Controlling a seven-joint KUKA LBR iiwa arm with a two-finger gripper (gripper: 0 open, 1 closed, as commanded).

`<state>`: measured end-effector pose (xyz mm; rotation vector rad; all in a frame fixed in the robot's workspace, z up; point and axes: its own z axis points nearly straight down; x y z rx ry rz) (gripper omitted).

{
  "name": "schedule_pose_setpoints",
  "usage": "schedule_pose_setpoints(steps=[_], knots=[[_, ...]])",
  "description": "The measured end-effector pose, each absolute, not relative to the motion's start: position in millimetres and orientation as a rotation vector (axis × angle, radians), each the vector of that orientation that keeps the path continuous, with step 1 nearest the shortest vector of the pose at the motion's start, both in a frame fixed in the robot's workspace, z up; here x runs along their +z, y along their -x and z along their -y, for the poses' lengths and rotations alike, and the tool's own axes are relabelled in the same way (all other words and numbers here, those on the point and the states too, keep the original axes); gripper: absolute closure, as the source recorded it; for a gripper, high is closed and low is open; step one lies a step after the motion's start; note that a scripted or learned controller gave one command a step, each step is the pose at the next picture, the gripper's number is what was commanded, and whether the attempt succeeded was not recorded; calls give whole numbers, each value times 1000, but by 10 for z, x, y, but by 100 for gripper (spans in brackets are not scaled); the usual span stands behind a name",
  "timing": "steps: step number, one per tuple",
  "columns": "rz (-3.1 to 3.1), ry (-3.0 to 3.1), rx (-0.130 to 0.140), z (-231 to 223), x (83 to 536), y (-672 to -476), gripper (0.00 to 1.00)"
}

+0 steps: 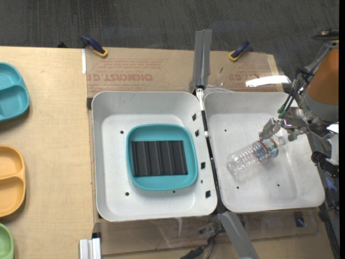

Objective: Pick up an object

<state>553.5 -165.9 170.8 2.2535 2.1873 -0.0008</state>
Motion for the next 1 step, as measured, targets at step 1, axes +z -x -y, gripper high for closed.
schedule_pose_setpoints(steps=[1], knots=[[-2240, -2201, 0, 2017, 926, -5638, 0]])
